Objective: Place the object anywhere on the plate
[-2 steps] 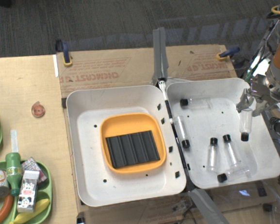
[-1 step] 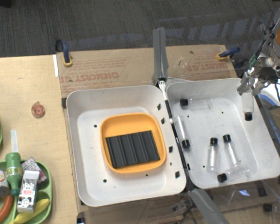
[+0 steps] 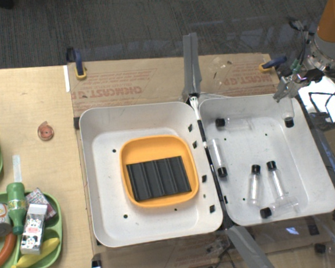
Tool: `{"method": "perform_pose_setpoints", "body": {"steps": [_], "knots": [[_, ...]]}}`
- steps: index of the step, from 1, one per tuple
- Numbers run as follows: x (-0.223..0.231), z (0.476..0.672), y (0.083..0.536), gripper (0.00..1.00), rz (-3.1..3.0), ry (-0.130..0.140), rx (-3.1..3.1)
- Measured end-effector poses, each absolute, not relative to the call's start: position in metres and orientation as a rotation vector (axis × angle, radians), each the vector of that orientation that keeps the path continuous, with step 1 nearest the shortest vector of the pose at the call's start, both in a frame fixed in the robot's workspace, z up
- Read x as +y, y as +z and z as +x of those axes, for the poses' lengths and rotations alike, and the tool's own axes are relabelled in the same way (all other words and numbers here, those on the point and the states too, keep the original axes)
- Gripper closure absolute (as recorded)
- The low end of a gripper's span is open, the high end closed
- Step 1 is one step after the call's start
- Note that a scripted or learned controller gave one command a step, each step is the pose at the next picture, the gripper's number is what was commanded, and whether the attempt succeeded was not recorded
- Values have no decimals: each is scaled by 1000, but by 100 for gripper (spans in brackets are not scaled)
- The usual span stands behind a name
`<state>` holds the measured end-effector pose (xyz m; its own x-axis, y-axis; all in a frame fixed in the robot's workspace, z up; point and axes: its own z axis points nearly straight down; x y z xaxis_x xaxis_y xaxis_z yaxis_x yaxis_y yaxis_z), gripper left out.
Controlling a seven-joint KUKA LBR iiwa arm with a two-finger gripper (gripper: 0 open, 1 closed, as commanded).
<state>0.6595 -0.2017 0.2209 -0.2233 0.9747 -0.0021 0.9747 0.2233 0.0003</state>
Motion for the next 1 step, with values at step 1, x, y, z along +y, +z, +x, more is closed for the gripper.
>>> {"method": "perform_pose_setpoints", "body": {"steps": [1], "knots": [[-208,660,261,100,1706,-1,2634]]}}
